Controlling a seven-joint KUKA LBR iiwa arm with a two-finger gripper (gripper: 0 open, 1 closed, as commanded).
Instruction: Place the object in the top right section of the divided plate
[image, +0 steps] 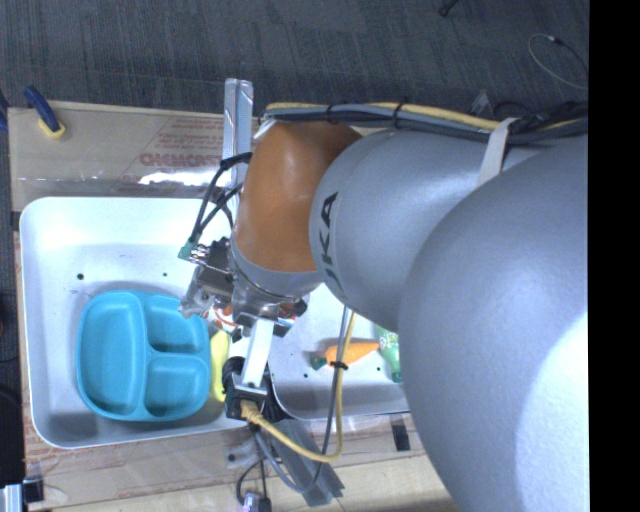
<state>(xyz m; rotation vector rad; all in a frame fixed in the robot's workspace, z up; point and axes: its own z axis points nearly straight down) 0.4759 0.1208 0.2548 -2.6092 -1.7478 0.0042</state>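
The gripper (208, 300) hangs low over the left bin (40, 300), just off the 1 o'clock corner of the blue divided plate (140, 355). The wrist and its wiring crowd it from above, so I can't tell whether it is open or closed, or whether it has anything in it.

At the plate's 3 o'clock, close against its rim, lies a small yellow object (218, 365), partly hidden by the arm's hardware. I can't make out whether it actually touches the plate. The plate sits toward the bin's 7 o'clock corner, with one long section on its left side and two smaller ones on its right.

Past the wall between the bins, at 3 o'clock from the yellow object, the right bin (310, 390) holds an orange carrot-shaped piece (352, 352) with a green item (389, 356) just beside it. The arm (450, 260) covers most of that bin.

The brown bench (120, 140) shows beyond the bins at 12 o'clock. A blue-and-yellow tool (45, 112) lies near its 10 o'clock corner. Dark carpet (150, 40) lies beyond the bench.
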